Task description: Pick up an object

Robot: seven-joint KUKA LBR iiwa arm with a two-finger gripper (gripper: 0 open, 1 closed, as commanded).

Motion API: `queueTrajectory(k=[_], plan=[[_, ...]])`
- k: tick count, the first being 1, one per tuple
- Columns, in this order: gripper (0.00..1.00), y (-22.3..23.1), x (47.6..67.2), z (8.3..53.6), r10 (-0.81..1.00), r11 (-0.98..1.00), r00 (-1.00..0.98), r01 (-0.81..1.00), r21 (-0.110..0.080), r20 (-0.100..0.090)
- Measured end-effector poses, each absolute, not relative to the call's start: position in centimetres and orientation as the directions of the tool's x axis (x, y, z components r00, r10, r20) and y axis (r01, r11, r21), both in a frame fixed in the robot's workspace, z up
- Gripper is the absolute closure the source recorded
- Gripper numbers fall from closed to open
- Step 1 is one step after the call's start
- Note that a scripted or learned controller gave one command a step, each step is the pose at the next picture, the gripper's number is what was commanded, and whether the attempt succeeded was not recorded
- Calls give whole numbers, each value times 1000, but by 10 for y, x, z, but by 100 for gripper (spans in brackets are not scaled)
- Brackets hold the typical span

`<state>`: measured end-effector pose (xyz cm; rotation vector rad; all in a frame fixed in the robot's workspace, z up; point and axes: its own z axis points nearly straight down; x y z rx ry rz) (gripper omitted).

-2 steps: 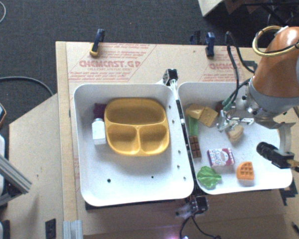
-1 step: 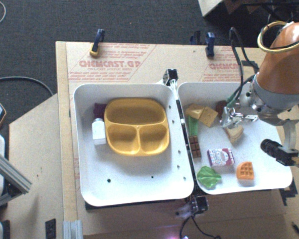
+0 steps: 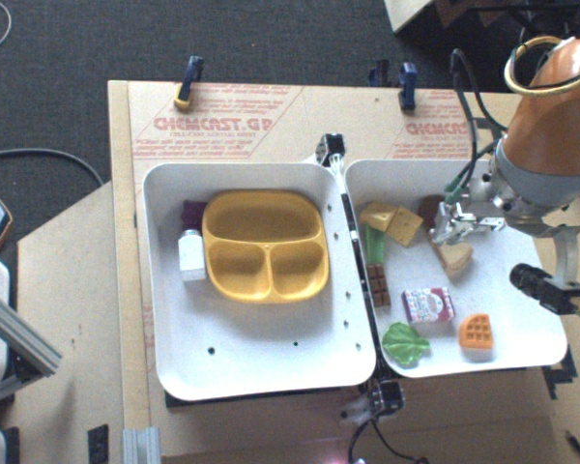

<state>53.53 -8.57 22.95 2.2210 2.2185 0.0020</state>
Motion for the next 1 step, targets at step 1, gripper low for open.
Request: queueTrajectory(k=[1], plan=[[100, -83, 541, 225, 1000, 1, -1, 1000, 2, -1]])
